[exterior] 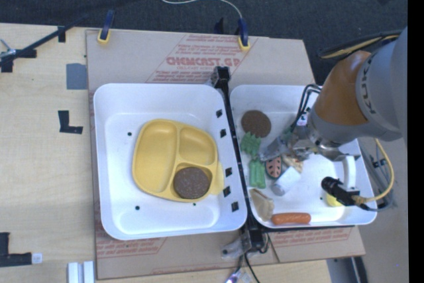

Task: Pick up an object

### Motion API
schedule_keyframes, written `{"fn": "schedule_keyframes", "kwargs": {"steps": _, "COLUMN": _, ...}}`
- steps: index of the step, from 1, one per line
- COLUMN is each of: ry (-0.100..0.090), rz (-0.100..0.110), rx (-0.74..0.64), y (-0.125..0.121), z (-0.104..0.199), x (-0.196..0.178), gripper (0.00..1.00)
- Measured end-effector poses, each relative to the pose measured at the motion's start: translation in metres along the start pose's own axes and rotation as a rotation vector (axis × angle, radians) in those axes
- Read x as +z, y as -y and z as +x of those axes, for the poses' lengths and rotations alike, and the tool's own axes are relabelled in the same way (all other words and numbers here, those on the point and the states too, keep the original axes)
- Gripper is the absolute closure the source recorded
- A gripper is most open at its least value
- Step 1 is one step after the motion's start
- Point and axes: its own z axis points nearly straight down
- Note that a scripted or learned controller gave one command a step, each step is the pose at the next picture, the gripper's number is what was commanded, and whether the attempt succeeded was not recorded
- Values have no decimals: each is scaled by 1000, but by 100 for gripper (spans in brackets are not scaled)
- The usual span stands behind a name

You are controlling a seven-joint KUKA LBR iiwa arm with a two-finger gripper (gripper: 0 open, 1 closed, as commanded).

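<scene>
Arm (pixel 358 99) over right bin (pixel 351 217); cardboard (pixel 199 59) covers wooden bench (pixel 40 142).

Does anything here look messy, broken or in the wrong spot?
Nothing looks broken or spilled. The right bin is simply cluttered: toy foods such as a brown patty, green pieces and a hot dog lie jumbled near the gripper. In the left bin, the yellow divided plate sits slightly askew, holding another patty.
</scene>
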Motion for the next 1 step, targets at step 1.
{"fn": "schedule_keyframes", "kwargs": {"steps": 1, "ry": 17, "rz": -33, "rx": 8, "y": 57, "z": 23, "x": 7, "gripper": 0}}
